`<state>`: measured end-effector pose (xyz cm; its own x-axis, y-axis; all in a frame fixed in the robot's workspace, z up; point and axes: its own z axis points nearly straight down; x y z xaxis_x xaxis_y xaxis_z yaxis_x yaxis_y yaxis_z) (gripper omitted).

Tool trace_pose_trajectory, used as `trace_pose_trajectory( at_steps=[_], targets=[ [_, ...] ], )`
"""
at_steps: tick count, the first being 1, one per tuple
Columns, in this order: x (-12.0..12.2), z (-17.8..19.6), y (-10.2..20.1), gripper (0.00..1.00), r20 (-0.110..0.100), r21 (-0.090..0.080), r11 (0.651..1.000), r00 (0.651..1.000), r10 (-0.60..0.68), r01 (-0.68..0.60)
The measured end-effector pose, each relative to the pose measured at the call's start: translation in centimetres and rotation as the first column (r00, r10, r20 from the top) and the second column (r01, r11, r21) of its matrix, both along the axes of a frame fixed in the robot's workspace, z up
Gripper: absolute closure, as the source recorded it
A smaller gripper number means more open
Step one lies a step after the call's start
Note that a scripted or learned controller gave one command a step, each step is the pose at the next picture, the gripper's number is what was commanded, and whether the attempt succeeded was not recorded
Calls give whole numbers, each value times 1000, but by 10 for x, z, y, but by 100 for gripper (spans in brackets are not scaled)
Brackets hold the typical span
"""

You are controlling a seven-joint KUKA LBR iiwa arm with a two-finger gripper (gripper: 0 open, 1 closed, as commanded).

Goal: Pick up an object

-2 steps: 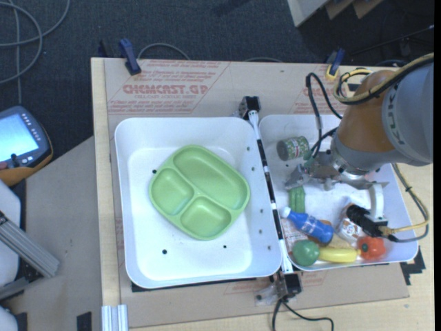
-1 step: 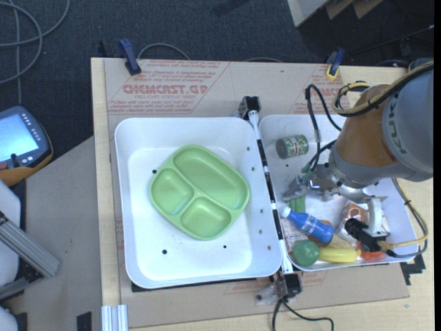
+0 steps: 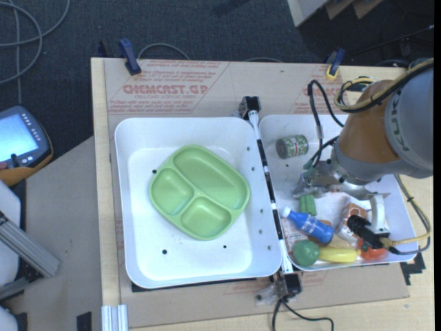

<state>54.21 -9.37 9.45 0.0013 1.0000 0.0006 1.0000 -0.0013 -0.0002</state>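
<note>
Toys (image 3: 318,234) heaped in right bin (image 3: 270,131), gripper (image 3: 311,185) just above them.

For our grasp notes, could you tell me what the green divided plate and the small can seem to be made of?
The green divided plate looks like moulded plastic: one even colour, soft matte sheen, rounded compartment ridges. The small can lying on its side seems metal under a printed paper label, though it is too small to tell.

Red printed lettering runs along the far edge of the brown cardboard sheet (image 3: 207,81) covering the counter. The largest line appears to read "CHEMCAST GP"; the smaller lines beneath it are illegible. Similar red print sits near the far right corner, too blurred to read. The small can's (image 3: 292,146) label is unreadable.
</note>
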Motion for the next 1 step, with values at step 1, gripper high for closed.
trace_pose_trajectory(
  at_steps=[1],
  targets=[
    [37,96,72,100,13,1,1000,1000,11,-11]
  ],
)
